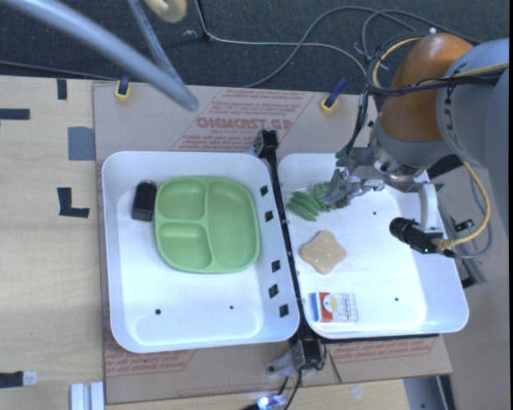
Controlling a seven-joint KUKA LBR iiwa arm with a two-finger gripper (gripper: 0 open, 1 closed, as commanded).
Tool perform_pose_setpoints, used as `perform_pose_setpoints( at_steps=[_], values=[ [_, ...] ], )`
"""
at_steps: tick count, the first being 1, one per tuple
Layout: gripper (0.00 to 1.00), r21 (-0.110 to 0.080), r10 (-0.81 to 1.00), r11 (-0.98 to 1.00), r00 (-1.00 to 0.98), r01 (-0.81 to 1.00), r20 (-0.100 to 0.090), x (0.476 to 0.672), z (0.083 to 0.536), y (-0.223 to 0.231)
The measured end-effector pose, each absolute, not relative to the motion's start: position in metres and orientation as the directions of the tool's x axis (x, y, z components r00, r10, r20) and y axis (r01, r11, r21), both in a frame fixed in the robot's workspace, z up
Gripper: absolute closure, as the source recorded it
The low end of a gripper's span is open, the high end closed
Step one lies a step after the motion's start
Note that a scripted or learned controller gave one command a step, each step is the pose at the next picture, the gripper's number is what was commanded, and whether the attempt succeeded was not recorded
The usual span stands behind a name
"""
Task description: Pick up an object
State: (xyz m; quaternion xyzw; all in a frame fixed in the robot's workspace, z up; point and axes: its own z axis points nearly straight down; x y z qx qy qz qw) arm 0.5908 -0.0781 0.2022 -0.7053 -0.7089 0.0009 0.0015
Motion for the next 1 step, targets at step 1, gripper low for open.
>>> perform_pose_setpoints(
  at_steps=[1],
  values=[
    [1.00, -0.002, 1.000, 0.006, -0.006, 1.000, 0.001, 0.5790, 0.2159, -0.0209]
  ],
)
